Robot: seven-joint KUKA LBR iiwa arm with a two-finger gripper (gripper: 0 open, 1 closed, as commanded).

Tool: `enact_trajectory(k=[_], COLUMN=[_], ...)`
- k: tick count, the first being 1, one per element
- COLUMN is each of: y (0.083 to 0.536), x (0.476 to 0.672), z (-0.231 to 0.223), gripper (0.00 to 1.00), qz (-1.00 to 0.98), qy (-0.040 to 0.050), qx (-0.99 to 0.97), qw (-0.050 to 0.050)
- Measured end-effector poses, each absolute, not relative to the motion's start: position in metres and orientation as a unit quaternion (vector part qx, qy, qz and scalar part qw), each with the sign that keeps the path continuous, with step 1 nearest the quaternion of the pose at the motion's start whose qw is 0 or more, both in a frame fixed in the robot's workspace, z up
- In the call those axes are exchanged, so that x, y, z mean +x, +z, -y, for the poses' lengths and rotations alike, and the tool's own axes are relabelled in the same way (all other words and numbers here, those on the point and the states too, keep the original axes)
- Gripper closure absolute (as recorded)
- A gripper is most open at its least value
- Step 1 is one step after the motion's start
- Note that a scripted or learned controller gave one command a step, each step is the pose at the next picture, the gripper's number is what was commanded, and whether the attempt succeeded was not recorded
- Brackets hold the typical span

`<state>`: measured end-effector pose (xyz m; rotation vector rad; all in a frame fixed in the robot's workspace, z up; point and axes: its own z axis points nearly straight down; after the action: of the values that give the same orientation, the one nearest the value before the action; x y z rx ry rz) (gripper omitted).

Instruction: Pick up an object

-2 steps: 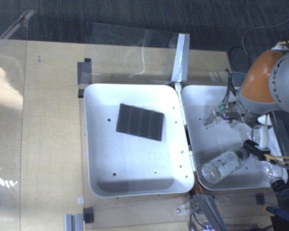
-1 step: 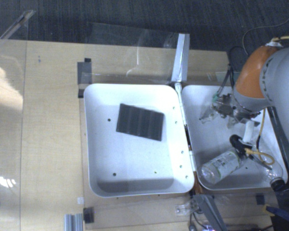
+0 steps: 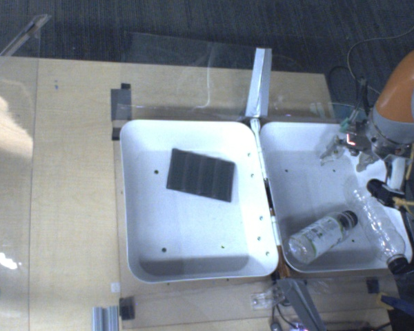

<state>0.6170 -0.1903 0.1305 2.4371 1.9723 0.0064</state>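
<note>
The pincer (image 3: 348,148) hangs over the right bin (image 3: 290,185); I cannot tell how wide it stands. Below it lie two clear bottles (image 3: 322,236), so it should descend squarely across one bottle's middle.

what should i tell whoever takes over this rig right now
Gripper: over the far right part of the right bin, nothing visibly between its fingers.
Left bin: dark flat pad lying in its far half.
Right bin: one clear bottle on its side near the front wall, dark cap toward the right; a second clear bottle lying along the right edge, cap at the near corner.
Done: nothing picked up yet.
Left: choose an object, descend, grasp, lift. The bottles are nearest the arm.
</note>
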Motion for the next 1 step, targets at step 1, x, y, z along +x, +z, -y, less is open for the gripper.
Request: enact_trajectory(k=[1], y=[0.0952], x=[0.5562], z=[0.1776], gripper=[0.0], qz=[-0.697], qy=[0.0093], qx=[0.717], qw=[0.011])
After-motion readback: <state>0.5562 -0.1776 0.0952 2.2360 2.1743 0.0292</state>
